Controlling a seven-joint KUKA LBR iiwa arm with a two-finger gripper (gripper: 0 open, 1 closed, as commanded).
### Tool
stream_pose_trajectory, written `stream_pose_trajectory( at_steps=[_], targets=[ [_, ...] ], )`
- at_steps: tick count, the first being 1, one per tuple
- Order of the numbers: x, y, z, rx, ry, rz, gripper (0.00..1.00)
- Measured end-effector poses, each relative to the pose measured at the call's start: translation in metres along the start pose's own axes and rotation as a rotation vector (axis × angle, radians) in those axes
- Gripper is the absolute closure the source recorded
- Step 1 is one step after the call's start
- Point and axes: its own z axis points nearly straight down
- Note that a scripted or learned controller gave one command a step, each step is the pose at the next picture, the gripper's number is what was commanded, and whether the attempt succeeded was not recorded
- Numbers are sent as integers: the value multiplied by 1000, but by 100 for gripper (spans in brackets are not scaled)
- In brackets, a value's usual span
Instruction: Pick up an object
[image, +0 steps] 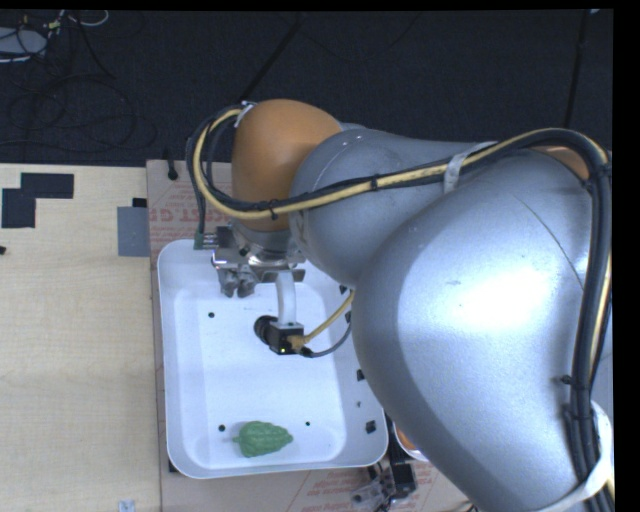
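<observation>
A small crumpled green object lies near the front edge of the left white bin. My gripper hangs over the far end of that bin, well apart from the green object, with nothing visibly in it. The orange band and grey wrist sit directly above the gripper and hide much of it.
The big grey arm covers the right side of the view and hides the right bin. A pale wooden bench top with dark patches stretches to the left of the bin. Cardboard lies under the bin's far edge.
</observation>
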Motion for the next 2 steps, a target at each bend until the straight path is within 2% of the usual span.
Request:
stream_pose_trajectory(
  at_steps=[1, 2],
  targets=[
    [36, -67, 11, 8, -1, 0, 100],
    [4, -147, -56, 7, -1, 8, 100]
  ],
)
